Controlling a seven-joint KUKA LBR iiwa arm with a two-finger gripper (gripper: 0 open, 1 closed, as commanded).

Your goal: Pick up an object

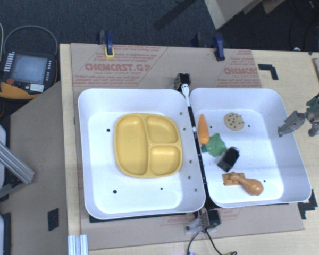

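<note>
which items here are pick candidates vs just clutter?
Job-relevant:
- end effector, at right bin's right edge
- carrot
- cookie
- green piece
- black block
- drumstick

Lying about:
- yellow divided plate in left bin
- handheld pendant off the bench
- blue clamps

Tan bench top point(69, 142), a protective board printed with red lettering. Directly on it, two shallow white bins side by side, touching along the middle seam: right bin point(287, 158) nearest the gripper point(303, 122), its far edge just beneath the fingers; left bin point(95, 158) well apart from the gripper, beyond the right one. Blue clamps point(109, 41) gripping the bench's back edge, far from the tool. Black corner marks on the board near the right bin's corners.
</note>
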